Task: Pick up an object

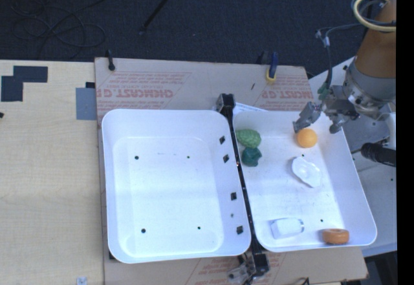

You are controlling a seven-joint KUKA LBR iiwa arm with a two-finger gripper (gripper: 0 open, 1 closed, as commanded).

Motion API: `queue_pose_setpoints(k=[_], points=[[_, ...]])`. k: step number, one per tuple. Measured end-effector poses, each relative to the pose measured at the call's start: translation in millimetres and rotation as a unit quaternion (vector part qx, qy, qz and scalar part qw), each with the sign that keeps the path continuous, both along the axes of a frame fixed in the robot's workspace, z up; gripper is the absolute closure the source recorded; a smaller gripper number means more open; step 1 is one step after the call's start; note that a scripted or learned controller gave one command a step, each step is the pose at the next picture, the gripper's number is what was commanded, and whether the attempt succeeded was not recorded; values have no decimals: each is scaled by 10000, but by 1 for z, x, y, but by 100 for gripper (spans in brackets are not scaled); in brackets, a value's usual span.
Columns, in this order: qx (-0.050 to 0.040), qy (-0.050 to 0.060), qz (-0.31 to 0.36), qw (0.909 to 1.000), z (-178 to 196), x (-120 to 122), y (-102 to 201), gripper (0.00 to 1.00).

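Note:
My gripper (320, 121) hangs over the far edge of the right bin (359, 203), its two fingers spread apart with nothing between them. Just below it, inside the bin, lies a small orange ball (306, 138). A light green lump (248, 137) and a dark green piece (251, 156) sit close to the bin's left wall. A white rounded object (306, 170) lies near the middle. A white block (286, 227) and an orange ring-shaped piece (336, 236) rest at the near edge.
The left bin (116, 141) stands beside the right one, parted by a black clip strip (234, 170). Both rest on cardboard (168, 86) over a wooden bench. A blue-and-yellow clamp (272, 67) grips the cardboard's far edge.

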State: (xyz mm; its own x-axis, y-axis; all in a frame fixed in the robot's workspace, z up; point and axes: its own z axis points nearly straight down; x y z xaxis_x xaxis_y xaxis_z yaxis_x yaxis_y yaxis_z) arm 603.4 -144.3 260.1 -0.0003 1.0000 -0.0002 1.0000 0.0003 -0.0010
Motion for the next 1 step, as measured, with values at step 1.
queue_pose_setpoints(k=[1], points=[[-12,-8,-20,10000,33,-28,-46,0]])
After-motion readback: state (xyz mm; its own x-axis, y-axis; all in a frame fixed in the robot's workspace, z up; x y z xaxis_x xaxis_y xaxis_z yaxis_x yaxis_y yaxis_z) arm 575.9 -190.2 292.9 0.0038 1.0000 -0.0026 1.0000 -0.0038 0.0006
